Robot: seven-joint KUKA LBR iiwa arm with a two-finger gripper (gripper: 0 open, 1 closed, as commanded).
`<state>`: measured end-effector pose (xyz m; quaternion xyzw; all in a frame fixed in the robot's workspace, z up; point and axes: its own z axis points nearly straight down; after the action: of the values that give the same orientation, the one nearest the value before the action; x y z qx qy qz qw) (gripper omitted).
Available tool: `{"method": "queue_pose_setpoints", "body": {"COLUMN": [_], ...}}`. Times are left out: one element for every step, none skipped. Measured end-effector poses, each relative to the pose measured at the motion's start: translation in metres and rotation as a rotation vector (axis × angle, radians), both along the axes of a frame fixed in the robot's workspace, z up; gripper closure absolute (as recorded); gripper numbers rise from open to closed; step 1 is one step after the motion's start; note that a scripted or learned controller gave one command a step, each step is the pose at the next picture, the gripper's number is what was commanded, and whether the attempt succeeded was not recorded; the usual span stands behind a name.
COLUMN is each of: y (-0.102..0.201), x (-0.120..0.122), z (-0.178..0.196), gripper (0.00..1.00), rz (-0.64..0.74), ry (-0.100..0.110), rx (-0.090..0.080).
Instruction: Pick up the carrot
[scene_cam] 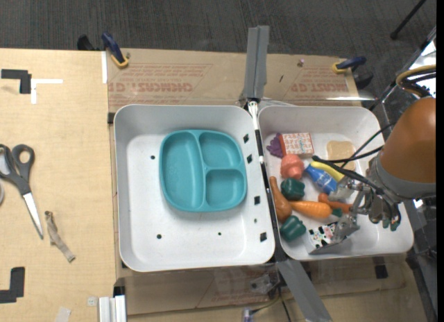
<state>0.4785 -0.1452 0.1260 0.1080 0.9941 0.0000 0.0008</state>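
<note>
The carrot [313, 209], seemingly a light, rigid, smooth toy, lay in the right bin [361, 116] among other toy food, best pinched across its thick middle; the gripper [350, 222] hovered beside it, holding nothing, its state unclear.

Arm [416, 154] cut off at right edge, small items beneath it blurred

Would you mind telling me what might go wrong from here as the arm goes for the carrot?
1. The orange carrot lies crowded against a dark green toy pepper and an orange-brown sausage-shaped toy, so the fingers may catch a neighbour instead.
2. The two-finger gripper sits to the carrot's right, near a black-and-white patterned card; descending here would likely miss.
</note>
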Motion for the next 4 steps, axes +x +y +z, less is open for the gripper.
{"method": "queue_pose_setpoints", "body": {"y": [0.030, 0.051, 0.044, 0.052], "x": [0.071, 0.053, 0.016, 0.036], "z": [-0.033, -0.034, -0.028, -0.034], "gripper": [0.00, 0.00, 0.00, 0.00], "rz": [-0.199, -0.159, -0.204, -0.201], "ry": [-0.002, 0.001, -0.026, -0.002], "rx": [-0.001, 0.000, -0.008, 0.000]}}
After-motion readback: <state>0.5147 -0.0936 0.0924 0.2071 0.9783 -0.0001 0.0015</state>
